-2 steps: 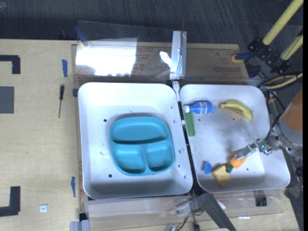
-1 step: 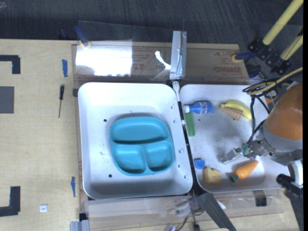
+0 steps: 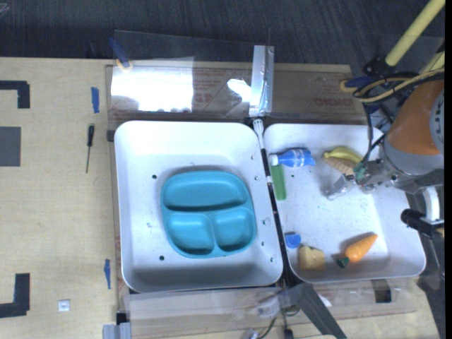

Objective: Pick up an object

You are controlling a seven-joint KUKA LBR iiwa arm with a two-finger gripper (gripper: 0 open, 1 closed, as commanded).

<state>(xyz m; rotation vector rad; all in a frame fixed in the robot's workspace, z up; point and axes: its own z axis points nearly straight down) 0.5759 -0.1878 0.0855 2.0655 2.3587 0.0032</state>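
2 shallow white bins sat side by side on the bench, the left bin [image 3: 134,154] and the right bin [image 3: 395,249]. In the left bin lay 1 blue divided tray [image 3: 208,212], with 1 long compartment at the back and 2 smaller ones at the front.

The right bin held the loose objects. 1 green marker [image 3: 278,182] lay along the bin's left wall, and 1 blue-and-white bottle [image 3: 293,159] lay on its side just behind the marker, near the back left corner. 1 yellow banana [image 3: 342,159] rested close to the back wall, to the right of the bottle. Along the front wall lay 1 orange carrot [image 3: 360,247] with its green end pointing left, 1 pale yellowish round piece [image 3: 311,258] just left of the carrot, and 1 small blue piece [image 3: 292,241] touching the round piece's upper left side.

1 grey arm [image 3: 417,129] with an orange band reached in from the right. Its gripper [image 3: 337,186] hung over the middle of the right bin, just in front of the banana and well apart from the carrot. Whether its fingers were spread or closed could not be told, and nothing could be seen between them.
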